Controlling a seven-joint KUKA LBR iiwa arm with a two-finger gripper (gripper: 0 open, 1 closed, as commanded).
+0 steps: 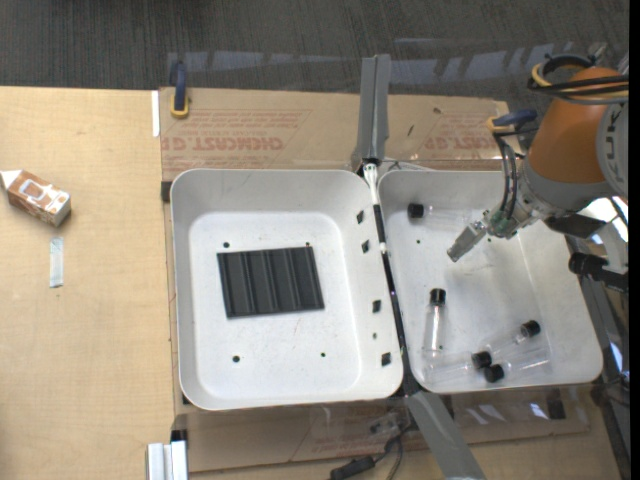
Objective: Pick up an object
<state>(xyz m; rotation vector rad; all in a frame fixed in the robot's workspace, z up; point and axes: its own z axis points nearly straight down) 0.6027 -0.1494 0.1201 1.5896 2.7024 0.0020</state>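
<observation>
The desk (80,348) spreads pale and wood-coloured across the left of the scene, with a brown cardboard sheet (280,133) lying under the two bins at the far side. The left bin (190,298) is a shallow white tray with rounded corners; in its middle lies a dark ribbed panel (271,280), flat and roughly square. The right bin (570,308) sits just beside it, the two touching along a grey divider bar (374,108) that runs away to the far edge.

The arm (572,138) comes in from the right, its orange band above the far right part of the right bin. The jaws (466,242) point down and leftward over the far half of that bin; whether they are wide or narrow I cannot tell, and nothing can be seen between them.

Several clear tubes with black caps lie in the right bin. One tube (435,323) lies lengthwise near the bin's centre, well below the jaws. Another tube (526,334) rests toward the near right, and a pair of black caps (488,365) sits close together by the near wall. A lone black cap (416,210) lies at the far left corner.

On the desk at far left rests a small orange-and-white carton (38,198), with a thin pale strip (56,263) just nearer.
</observation>
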